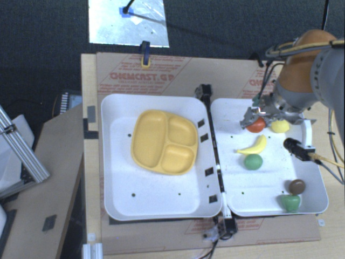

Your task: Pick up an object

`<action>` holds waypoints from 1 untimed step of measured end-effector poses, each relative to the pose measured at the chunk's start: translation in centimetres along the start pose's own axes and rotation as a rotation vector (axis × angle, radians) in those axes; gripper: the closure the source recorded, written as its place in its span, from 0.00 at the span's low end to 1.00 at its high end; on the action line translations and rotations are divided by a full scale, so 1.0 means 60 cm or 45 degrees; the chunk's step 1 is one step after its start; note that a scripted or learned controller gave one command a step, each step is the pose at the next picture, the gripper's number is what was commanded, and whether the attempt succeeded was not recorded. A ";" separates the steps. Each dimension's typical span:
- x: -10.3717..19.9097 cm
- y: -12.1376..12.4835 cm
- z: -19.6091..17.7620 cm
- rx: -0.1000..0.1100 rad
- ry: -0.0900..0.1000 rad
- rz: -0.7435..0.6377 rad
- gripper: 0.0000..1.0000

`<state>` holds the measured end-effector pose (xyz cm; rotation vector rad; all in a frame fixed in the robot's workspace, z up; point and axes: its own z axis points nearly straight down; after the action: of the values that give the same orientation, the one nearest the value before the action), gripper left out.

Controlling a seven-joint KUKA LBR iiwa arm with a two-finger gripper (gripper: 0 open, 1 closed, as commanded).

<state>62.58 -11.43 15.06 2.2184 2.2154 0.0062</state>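
My gripper [254, 116] hangs low over the back of the right bin [269, 190], directly above a red-orange round fruit [257, 126]. The gripper touches or nearly touches the fruit's top, and whether it grips the fruit is not visible. A yellow lemon [280, 126] lies just right of that fruit. A banana [253, 146] lies in the middle of the bin with a green ball [253, 162] in front of it. A brown round thing [296, 186] and a green fruit [290, 202] sit in the front right corner.
The left bin [116, 193] holds a yellow divided plate [163, 141] at its middle. A black divider [212, 144] runs between the two bins. The arm [318, 69] comes in from the right over the right bin's back corner.
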 end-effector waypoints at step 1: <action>0.001 0.005 -0.073 0.001 0.001 -0.007 1.00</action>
<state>62.84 -11.39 19.44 2.2129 2.2223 0.0060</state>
